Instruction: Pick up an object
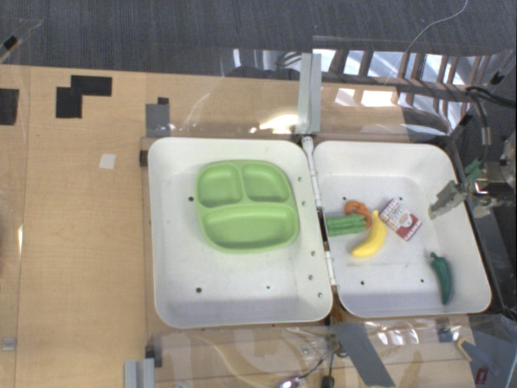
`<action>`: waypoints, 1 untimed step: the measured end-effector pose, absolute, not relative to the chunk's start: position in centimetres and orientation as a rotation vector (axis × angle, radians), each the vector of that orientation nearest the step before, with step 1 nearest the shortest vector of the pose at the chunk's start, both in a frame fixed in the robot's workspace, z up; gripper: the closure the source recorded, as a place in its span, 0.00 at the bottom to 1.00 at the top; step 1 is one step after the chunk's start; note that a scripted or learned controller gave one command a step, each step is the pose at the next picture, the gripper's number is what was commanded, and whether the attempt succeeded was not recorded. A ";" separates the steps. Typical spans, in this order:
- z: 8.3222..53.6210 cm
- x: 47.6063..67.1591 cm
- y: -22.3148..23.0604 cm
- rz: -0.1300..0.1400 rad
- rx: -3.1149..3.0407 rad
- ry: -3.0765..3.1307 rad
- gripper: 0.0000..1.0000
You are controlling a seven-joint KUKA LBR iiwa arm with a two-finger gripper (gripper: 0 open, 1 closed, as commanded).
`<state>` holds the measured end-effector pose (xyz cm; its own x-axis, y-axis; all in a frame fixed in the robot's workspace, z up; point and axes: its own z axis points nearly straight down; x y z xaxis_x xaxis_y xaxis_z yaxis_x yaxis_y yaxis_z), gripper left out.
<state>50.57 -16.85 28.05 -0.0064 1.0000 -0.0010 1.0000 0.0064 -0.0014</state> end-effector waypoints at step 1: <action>28.1 50.6 -16.8 0.003 -2.214 -2.228 0.00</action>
